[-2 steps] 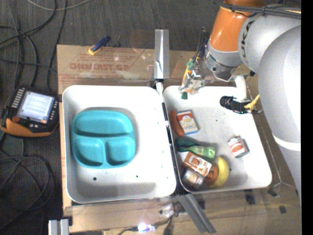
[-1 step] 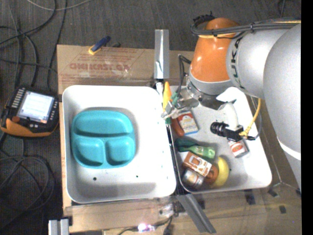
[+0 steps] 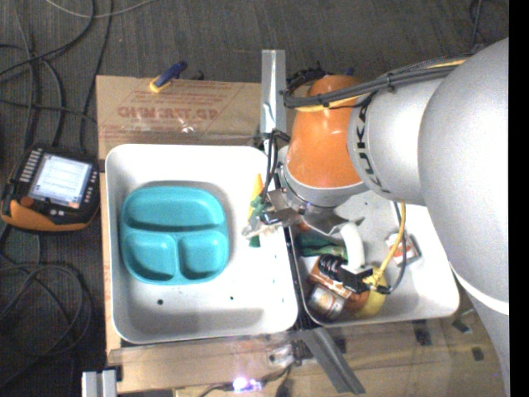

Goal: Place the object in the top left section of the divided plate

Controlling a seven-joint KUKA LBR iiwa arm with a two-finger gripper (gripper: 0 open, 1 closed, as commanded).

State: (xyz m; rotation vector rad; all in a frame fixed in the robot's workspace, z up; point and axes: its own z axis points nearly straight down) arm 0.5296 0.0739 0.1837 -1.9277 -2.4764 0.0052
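Cables trail across the dark floor on the far left, where a handheld control pendant (image 3: 51, 188) with a lit screen and orange casing lies just off the counter's left edge. A sheet of brown cardboard (image 3: 178, 112) printed with red lettering covers the back left of the counter, and a small blue and yellow thing (image 3: 168, 75) rests at its rear edge.

In front of the cardboard sits the left white bin (image 3: 198, 317). A turquoise divided plate (image 3: 175, 232) lies in the bin's left half, with one long section along its far side and two smaller sections along its near side; all three show bare turquoise. The plate's top left section stands well apart from the object.

At the left bin's right wall, near the seam between the two bins, the gripper (image 3: 266, 217) hangs low over the bin floor. A slim green and yellow object (image 3: 258, 208) shows right at the gripper's tip, beside the bin's right rim; I cannot tell whether the gripper is closed on it or merely touching it, nor how far apart it stands.

Above that, the arm's orange band (image 3: 324, 143) and big grey body (image 3: 446, 139) cover much of the right bin (image 3: 430, 292). A heap of small items (image 3: 343, 284) lies at that bin's near left corner, among them something copper-coloured, something yellow and a white piece.
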